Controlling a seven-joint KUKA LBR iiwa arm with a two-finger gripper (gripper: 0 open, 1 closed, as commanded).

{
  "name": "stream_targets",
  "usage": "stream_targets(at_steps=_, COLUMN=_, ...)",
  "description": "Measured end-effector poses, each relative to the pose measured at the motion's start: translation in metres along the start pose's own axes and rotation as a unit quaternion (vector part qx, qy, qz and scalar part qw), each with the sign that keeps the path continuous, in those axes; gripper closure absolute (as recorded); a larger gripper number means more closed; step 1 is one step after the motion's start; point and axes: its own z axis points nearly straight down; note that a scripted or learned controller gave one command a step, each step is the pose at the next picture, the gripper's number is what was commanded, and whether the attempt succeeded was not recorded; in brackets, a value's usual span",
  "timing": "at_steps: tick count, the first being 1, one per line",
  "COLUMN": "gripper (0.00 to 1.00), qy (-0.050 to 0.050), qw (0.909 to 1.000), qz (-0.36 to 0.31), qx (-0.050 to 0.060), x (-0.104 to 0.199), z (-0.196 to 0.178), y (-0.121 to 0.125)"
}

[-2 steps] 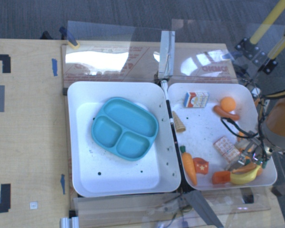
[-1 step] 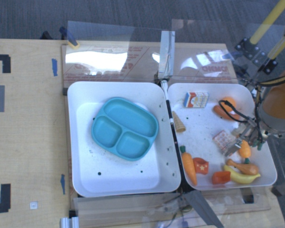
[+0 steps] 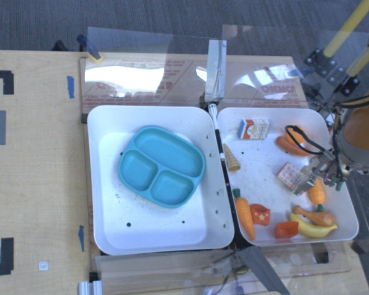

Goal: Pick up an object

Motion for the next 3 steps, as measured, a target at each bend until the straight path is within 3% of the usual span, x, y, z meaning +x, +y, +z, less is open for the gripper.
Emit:
stream_targets(at_steps=1, gripper=1.00, qy=0.004, qw=0.9969, qz=0.078, qx=0.000, x=0.056, z=-0.122, y=0.032)
stream_targets(at_steps=2, gripper=1.00, qy=0.009, qw=0.9949, qz=0.101, qx=0.002, x=0.081, z=-0.115, y=0.093)
stream_targets(at_steps=3, gripper=1.00, qy=0.007, qw=0.9816, qz=0.191, qx=0.002, x=0.131, z=-0.162, y=0.130)
